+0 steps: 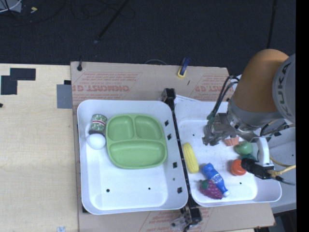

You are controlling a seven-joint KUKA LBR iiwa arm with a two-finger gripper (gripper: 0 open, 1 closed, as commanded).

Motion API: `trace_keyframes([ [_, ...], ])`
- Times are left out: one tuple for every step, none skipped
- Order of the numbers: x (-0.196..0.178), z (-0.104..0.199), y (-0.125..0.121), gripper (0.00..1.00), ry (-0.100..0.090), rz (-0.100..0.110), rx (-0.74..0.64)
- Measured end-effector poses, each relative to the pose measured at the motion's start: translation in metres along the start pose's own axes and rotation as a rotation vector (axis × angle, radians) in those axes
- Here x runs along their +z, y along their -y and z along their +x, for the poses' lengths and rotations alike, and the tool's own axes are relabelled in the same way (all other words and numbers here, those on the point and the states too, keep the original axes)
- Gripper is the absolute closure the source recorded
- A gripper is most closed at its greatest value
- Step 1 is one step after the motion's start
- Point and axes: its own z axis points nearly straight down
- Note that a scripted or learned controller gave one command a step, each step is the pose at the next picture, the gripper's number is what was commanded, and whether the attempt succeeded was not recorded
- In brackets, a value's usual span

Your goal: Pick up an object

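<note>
The grey arm (263,88) reaches over the right bin (270,193); its gripper (212,138) hangs above that bin's upper floor, and how far it is open cannot be told. The left bin (125,197) holds a green divided plate (135,141), a small can (98,123) and a white ball (96,141). In the right bin lie a corn cob (190,158), a blue bottle (214,176), purple grapes (211,189), an orange fruit (237,166) and a green piece (245,148).
</note>
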Motion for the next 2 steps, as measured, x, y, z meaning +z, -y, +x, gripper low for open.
trace_keyframes([
  [-0.0048,0.0145,0.0029,1.0,0.0,-0.002,-0.001],
  [-0.0134,0.0128,-0.0042,1.0,0.001,-0.003,0.0],
])
